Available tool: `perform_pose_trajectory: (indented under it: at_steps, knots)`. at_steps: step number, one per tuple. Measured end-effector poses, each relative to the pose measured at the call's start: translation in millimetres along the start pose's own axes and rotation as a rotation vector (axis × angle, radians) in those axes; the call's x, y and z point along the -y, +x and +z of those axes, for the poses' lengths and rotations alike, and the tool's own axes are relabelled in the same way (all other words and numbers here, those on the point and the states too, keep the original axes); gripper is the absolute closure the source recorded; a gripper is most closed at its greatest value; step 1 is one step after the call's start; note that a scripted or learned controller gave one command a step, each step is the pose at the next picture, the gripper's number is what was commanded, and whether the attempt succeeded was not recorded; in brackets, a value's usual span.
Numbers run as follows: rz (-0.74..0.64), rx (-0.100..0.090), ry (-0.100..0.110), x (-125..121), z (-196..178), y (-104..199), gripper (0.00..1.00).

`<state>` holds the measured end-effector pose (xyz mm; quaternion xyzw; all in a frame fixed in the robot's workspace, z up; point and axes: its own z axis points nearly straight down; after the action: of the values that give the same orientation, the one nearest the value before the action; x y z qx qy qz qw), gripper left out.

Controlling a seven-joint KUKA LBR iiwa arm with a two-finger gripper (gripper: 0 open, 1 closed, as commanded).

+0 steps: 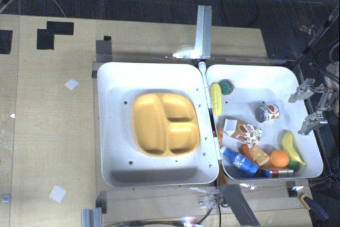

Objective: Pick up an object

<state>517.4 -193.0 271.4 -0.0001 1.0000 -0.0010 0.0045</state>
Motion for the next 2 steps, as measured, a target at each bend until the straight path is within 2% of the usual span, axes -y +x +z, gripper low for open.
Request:
perform_pose_trajectory:
  at_steps: [1,2]
  knots:
    - [0.128,-0.001,-0.001,7.5,29.7,-61.7,0.0]
    - [0.372,-0.004,0.0,12.2,95.1,8.7,0.0]
